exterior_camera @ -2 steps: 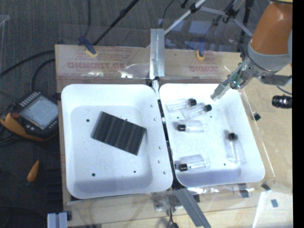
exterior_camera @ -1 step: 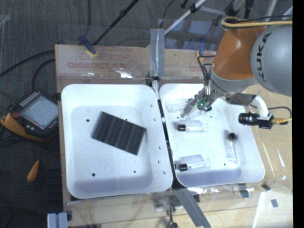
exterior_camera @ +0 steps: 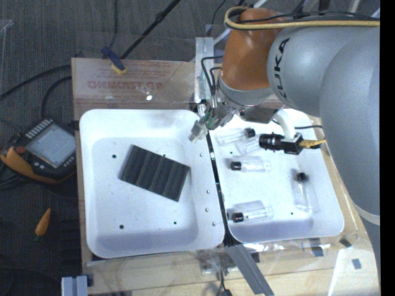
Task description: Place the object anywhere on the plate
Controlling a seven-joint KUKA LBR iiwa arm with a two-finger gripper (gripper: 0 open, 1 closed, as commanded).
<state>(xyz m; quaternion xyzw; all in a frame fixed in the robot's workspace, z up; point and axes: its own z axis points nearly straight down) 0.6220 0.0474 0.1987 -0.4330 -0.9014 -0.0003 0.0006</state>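
Since the gripper (exterior_camera: 202,127) sits over the divider near the bins' far edge with a clear vial (exterior_camera: 199,130) seemingly pinched between closed fingers, carry it left and release low over the dark ribbed plate (exterior_camera: 153,172), mid left bin (exterior_camera: 92,227); it'll roll otherwise. Right bin (exterior_camera: 327,224) holds four more black-capped vials (exterior_camera: 250,212) plus a black-and-yellow tool (exterior_camera: 282,143) near its far edge.
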